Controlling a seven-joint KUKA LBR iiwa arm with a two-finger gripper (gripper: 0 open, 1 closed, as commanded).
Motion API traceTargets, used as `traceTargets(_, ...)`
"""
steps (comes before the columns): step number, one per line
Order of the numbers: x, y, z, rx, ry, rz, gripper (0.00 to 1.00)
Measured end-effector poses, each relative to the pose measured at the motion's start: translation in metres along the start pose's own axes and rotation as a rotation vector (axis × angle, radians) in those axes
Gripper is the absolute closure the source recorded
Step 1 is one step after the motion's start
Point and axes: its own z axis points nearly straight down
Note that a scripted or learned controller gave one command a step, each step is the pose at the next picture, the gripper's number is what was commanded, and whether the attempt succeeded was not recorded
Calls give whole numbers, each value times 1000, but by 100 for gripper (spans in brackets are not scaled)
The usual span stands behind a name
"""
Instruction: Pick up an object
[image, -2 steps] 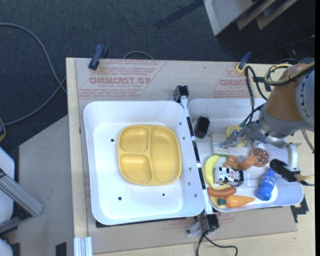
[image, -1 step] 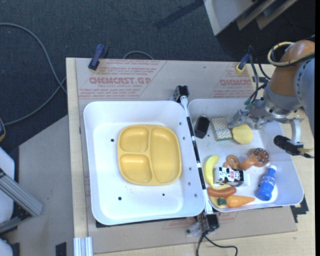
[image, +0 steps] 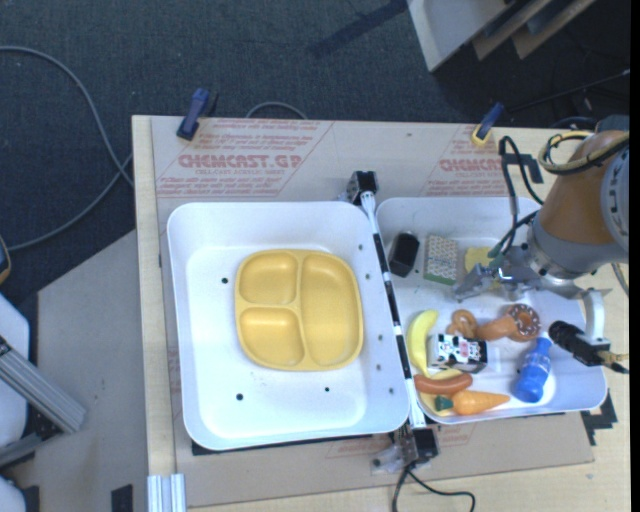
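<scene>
I have the arm (image: 585, 215) coming in from the right, and its gripper (image: 478, 283) hangs over the far half of the right bin (image: 440, 207). Whether it is spread or pressed together I cannot tell from this angle. It sits just right of a speckled green pad (image: 440, 258) and close to a small yellow piece (image: 474, 258) that I cannot identify.

All the loose things to pick are in that right bin. A small black object (image: 403, 253) lies at the far left, beside the pad. Nearer to me a banana (image: 422, 338) lies along the bin's left wall, with a black-and-white cow-patterned toy (image: 458, 351) touching its right side. A brown pretzel-like toy (image: 480, 326) and a sprinkled donut (image: 522, 320) lie just near of the gripper. At the near edge a red sausage (image: 443, 382) and an orange carrot (image: 478, 402) lie side by side, the carrot closer to the rim. A blue bottle (image: 534, 370) lies tilted to the right of them.

The left bin (image: 200, 400) holds a yellow divided plate (image: 298, 308), flat and roughly centred, well apart from the gripper. Both bins rest side by side on the bench (image: 250, 160), their inner rims touching.
</scene>
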Motion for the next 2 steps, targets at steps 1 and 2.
traceTargets(1,26,54,-10,-3,0,-1,0)
traceTargets(2,25,56,-24,-11,-4,-3,100)
